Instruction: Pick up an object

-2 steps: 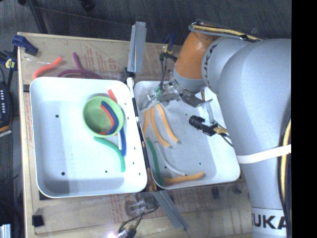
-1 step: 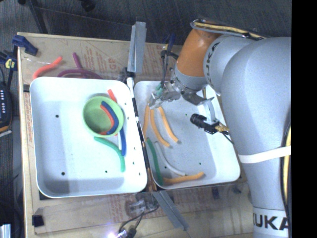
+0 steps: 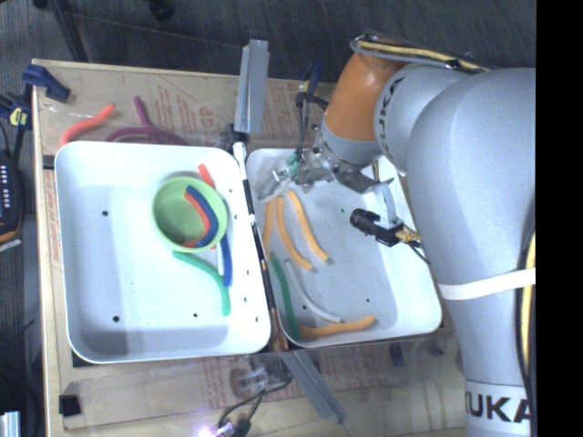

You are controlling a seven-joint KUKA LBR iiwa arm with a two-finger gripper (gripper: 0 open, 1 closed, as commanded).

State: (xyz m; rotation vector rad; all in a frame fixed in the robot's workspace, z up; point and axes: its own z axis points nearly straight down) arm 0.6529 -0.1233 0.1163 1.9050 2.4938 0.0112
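Note:
My gripper (image 3: 290, 177) hangs low over the back left corner of the right bin (image 3: 414, 303), just above the upper ends of two orange flexible strips (image 3: 301, 230). The same bin holds a dark green strip (image 3: 281, 291) along its left wall, a pale grey strip (image 3: 314, 308), and another orange strip (image 3: 346, 326) near the front. In the left bin (image 3: 91, 271) lies a green bowl (image 3: 180, 212) with a red strip (image 3: 202, 209) and a blue strip (image 3: 221, 235) across it, and a light green strip (image 3: 211, 276) below. Nothing shows as held.
A red strip (image 3: 86, 124) and a purple strip (image 3: 146, 135) lie on the bench behind the left bin. A grey bar (image 3: 251, 85) stands at the back between the bins. The arm's big grey body (image 3: 474, 208) covers the right bin's right side.

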